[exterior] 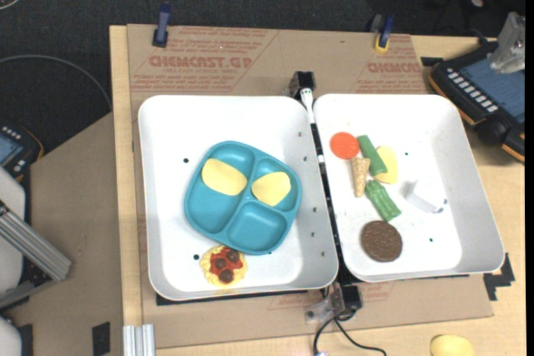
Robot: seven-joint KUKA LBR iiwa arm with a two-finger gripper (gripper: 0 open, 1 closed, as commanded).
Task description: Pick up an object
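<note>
The right bin (450,250) holds several small toy foods: an orange disc (344,145), a tan cone (359,173), a yellow piece (387,163), two green pieces (383,200), a brown round cookie (381,240) and a small white block (423,198). In the left bin (163,179) sits a blue divided plate (241,197) with two yellow pieces (224,177) in its upper compartments. A small pizza-like toy (222,265) lies just below the plate near the bin's front.
Both bins rest on a cardboard sheet (209,62) clamped at the back by two clips (161,25). A dark device (480,92) lies at the right edge. A yellow object (450,345) sits at the bottom right, off the bench.
</note>
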